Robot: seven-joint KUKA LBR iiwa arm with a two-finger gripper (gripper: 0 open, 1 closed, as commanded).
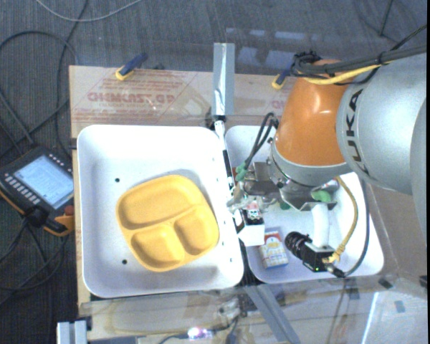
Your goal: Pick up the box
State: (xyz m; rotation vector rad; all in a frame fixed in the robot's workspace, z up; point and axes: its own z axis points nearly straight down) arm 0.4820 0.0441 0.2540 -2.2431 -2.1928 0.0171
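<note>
Reaching for the box (274, 250) at the right bin's (369, 260) front-left corner.
You can't tell the gripper's (252, 215) finger state; it hangs just left of the box, so shift it over the box before descending.

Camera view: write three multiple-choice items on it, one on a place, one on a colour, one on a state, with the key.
1. Which bin holds the divided tray?
A. The left bin
B. The right bin
C. Neither

2. What colour is the divided tray?
A. Blue
B. Yellow
C. Red

3. Where is the small box?
A. Lying on the right bin's floor
B. Stacked on the tray
C. On the bench outside both bins

Key: 1 A, the divided tray lies in the left bin. 2 B, it is plainly yellow. 3 A, the small box rests in the right bin, below the arm.
</note>
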